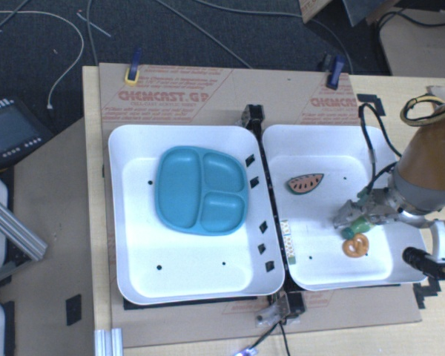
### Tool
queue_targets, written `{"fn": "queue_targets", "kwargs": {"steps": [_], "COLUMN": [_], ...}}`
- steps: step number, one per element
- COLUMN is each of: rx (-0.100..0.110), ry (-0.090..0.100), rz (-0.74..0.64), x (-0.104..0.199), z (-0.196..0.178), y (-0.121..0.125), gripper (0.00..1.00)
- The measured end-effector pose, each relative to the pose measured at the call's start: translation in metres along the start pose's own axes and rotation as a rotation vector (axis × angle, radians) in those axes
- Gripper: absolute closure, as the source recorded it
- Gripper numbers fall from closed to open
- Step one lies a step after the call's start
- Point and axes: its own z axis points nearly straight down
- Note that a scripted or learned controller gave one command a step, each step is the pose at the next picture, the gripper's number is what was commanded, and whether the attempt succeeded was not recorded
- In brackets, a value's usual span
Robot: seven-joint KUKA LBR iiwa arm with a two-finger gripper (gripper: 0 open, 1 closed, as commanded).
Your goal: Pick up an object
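- A grey arm with an orange band (430, 154) is reaching in from three o'clock, bending down over the right shallow white plastic bin (319, 269).
- Its two-finger gripper (354, 217) is hanging low at about four o'clock in that bin, pointing toward nine o'clock.
- How the claw is set I cannot tell from here; the metal and wiring are blurring together at its tip.
- Something small and green (356, 230) is showing right under the gripper, touching or nearly touching it; what it is I cannot make out, nor whether it is being gripped.
- A small orange-brown pretzel-shaped toy (356, 245) is lying on the bin floor just beside the gripper, toward six o'clock from it, apart from the claw tip.
- A flat watermelon-slice toy, reddish with dark seeds and a green rind (305, 183), is lying near the middle of the same bin, toward ten o'clock from the gripper and well apart from it.
- The left shallow white plastic bin (133, 265) is sitting at nine o'clock of the right one, their rims meeting along a dark seam.
- A light blue plastic plate divided into three compartments (202, 190) is lying flat in the upper middle of the left bin.
- Both bins are resting on a sheet of brown printed cardboard (208, 91).
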Motion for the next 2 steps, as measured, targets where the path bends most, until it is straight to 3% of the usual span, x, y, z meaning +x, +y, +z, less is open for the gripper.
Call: {"fn": "queue_targets", "kwargs": {"steps": [1, 2], "rx": [-0.018, -0.045], "ry": [0.002, -0.021], "rz": [-0.005, -0.002], "x": [-0.001, -0.007], "z": [0.005, -0.009], "y": [0.009, 0.014], "gripper": [0.00, 1.00]}}
